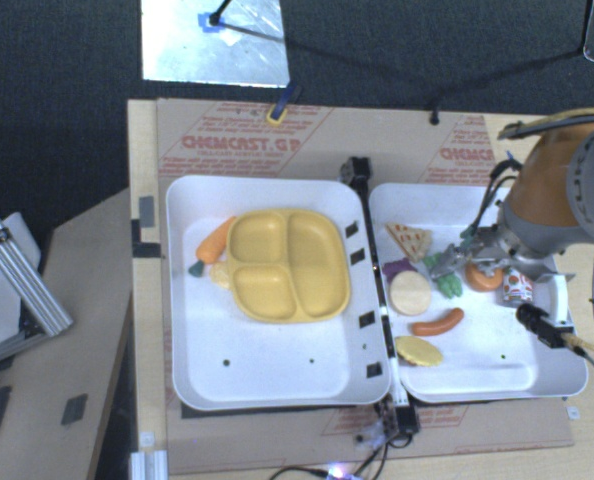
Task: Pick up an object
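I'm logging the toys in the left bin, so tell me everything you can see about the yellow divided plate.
The yellow plate looks like smooth matte plastic, a rounded square with raised ridges splitting it into three compartments: two on top, one wide one below. It lies flat and slightly rotated in the left bin, toward the far side. A toy carrot rests against its left edge, and a small pale piece sits just below the carrot.

Both white bins (277,393) and the surrounding bench (147,298) are viewed from a single fixed camera mounted high above, angled down at a slant, with the arm (562,183) entering from the right.
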You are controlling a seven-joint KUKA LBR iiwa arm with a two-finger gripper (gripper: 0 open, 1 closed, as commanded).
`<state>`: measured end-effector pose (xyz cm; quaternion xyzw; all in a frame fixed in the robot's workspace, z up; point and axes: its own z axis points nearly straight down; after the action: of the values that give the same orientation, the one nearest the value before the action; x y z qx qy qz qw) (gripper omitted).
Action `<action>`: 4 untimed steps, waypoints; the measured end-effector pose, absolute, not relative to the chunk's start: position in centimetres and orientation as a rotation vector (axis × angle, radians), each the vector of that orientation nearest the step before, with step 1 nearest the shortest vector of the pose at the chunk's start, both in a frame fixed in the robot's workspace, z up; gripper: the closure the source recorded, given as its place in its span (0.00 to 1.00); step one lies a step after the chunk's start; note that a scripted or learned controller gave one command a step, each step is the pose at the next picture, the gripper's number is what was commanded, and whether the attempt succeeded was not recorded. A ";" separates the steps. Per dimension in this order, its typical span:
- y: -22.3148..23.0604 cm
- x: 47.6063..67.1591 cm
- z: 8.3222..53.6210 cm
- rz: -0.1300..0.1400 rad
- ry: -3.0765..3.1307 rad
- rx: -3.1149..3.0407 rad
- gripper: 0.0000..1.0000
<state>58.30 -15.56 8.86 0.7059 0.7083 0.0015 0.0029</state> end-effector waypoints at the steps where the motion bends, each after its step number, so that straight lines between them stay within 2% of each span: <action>1: -15.8 58.6 10.2 0.012 2.212 2.205 1.00; 2: -16.4 58.0 15.1 0.004 2.218 2.218 1.00; 4: -16.1 59.0 22.7 0.005 2.224 2.213 1.00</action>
<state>58.96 -16.11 22.65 0.7055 0.7087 0.0014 0.0022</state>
